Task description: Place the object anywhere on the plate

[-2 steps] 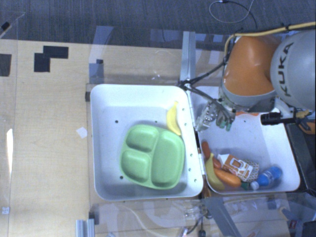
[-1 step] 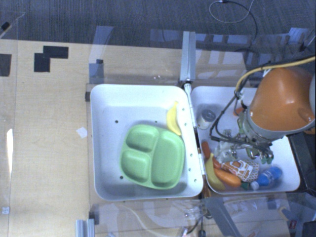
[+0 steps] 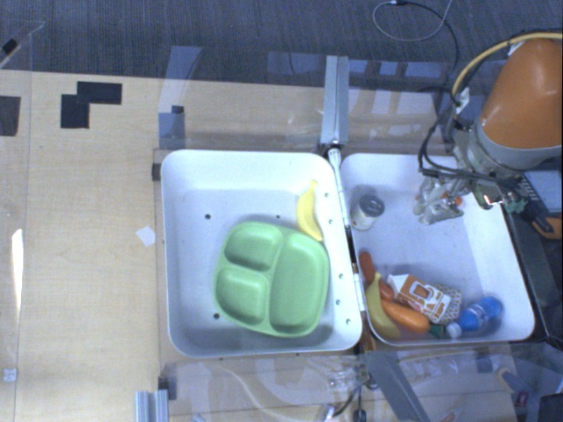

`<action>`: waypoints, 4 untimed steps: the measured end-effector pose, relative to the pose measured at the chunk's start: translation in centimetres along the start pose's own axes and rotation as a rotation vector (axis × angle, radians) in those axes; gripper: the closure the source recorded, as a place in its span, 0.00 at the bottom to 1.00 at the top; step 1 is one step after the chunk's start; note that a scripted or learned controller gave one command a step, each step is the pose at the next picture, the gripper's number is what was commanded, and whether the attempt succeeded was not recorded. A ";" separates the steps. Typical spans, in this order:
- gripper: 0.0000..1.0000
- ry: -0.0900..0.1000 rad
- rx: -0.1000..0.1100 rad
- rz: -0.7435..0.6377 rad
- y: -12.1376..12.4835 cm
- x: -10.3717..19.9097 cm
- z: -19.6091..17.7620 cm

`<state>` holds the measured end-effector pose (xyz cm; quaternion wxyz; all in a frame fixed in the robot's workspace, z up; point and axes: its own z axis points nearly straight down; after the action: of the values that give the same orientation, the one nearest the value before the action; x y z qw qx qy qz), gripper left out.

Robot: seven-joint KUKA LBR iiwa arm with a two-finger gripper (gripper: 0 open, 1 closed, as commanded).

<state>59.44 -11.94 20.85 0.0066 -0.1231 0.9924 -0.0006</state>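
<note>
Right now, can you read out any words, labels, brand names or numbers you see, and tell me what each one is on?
No text reads clearly.
Orange and white packet in the right bin: printed markings, too blurred to read.
Blue bottle: any label is too small to tell.
Green plate, yellow banana, small jar: no lettering visible.

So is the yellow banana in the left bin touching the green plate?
Cannot tell. In the camera view the banana sits right at the green plate rim, no clear gap.
</note>
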 end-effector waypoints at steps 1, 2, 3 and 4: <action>1.00 0.000 -0.001 -0.094 2.5 -0.7 -0.6; 1.00 -0.001 -0.003 -0.241 3.3 -8.7 2.3; 1.00 -0.004 -0.001 -0.103 5.9 -9.5 -2.4; 1.00 0.004 -0.002 -0.038 5.6 -2.4 2.3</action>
<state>60.42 -5.92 18.60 0.0042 -0.1418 0.9899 0.0001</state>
